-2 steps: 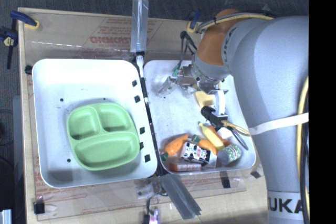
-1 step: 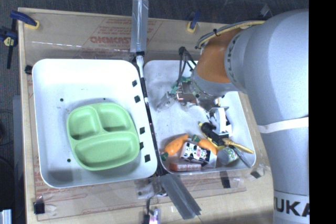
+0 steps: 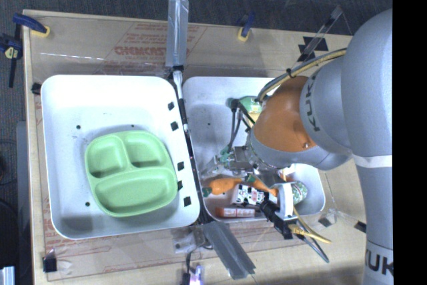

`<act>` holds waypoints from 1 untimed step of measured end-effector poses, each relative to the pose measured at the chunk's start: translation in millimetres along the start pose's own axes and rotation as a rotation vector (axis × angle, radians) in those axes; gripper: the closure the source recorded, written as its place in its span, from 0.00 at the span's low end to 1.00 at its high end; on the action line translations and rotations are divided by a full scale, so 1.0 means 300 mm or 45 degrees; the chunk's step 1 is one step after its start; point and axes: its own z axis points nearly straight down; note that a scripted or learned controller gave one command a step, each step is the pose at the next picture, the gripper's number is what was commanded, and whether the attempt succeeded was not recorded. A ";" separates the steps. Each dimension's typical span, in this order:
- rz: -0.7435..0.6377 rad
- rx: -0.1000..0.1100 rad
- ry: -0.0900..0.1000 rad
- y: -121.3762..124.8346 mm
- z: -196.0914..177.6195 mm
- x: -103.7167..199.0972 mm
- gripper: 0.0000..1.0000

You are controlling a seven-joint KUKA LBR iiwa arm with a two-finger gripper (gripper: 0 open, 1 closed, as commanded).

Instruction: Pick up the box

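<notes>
Where the bench [image 3: 100,33] fills most of the camera view, the grey arm [image 3: 360,97] reaches in from the right, its orange band [image 3: 283,120] bent low over the right bin [image 3: 207,103]. Next in size, the left bin [image 3: 60,103] holds a green divided plate [image 3: 130,173], which lies flat toward the bin's near side. A grey strip [image 3: 178,30] runs up the bench from the seam between the two bins. Inside the right bin, the gripper [image 3: 243,163] hangs among a cluster of small items at the near end; whether its jaws are open or closed cannot be told, since the wrist hides them. An orange carrot-shaped piece [image 3: 223,185] lies just left of a small box [image 3: 248,195] with a dark printed face, which sits just below the gripper. A white cup [image 3: 297,193] rests at the bin's right near corner.
</notes>
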 end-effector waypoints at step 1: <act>0.057 -0.003 0.000 0.014 -0.002 -0.043 0.00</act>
